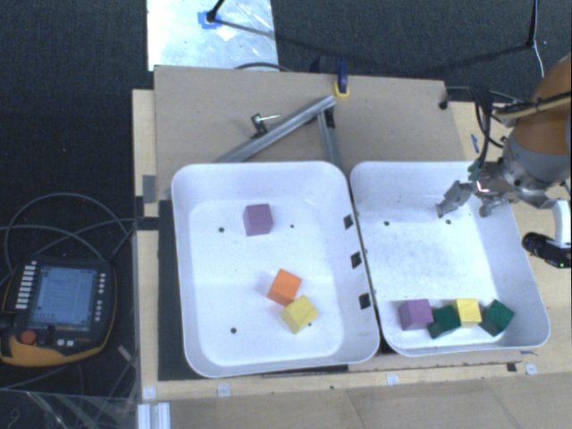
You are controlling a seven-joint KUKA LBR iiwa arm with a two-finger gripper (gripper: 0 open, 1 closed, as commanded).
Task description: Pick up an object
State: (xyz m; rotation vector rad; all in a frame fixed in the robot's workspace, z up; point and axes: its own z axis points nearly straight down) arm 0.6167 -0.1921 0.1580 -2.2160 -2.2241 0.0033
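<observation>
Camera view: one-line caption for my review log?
Tool hovers over right bin; no block held.

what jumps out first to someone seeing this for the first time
Two white bins side by side hold bright cubes. The left bin has a purple cube toward the back and an orange cube touching a yellow cube nearer the front. The right bin has four cubes lined along its front edge, while the arm's pincer hangs over its back right part, holding nothing.
</observation>
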